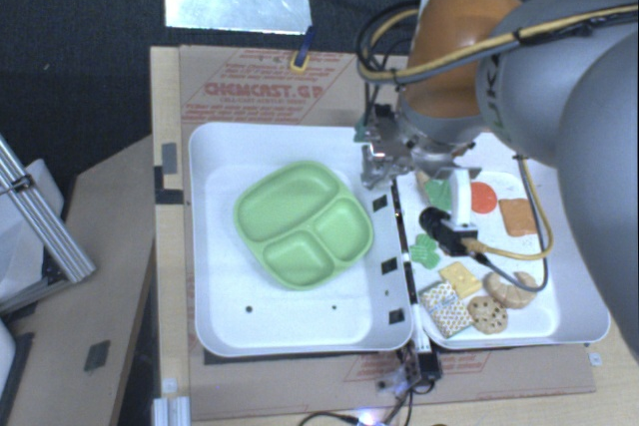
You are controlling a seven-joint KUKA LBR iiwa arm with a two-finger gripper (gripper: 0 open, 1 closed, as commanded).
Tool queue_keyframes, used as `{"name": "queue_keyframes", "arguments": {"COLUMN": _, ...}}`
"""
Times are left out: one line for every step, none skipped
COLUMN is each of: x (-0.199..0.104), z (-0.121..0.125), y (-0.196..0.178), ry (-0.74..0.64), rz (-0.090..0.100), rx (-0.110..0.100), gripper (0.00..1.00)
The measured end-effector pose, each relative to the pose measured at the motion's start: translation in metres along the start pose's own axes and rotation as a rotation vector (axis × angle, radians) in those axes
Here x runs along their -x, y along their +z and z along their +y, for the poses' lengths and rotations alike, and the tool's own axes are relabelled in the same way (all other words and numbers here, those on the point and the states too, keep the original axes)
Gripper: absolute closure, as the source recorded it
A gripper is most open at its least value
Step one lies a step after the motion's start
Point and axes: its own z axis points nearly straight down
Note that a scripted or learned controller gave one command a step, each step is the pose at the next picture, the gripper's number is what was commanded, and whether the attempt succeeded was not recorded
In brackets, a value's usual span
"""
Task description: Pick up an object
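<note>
Cookie (pixel 488 315) and neighbouring food pieces crowd the right bin (pixel 574 314). Pincer (pixel 377 167) hangs over the divider; its state cannot be told. Risk: descending there strikes the rim, missing everything.

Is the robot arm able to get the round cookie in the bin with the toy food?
Probably yes. The cookie lies at the near edge of the right bin with nothing on top, and the arm already hangs above that bin.
</note>
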Motion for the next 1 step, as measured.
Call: {"name": "queue_keyframes", "arguments": {"x": -0.0049, "z": -0.0049, "y": 0.0051, "ry": -0.002, "rz": -0.001, "rx": 0.0, "gripper": 1.0}}
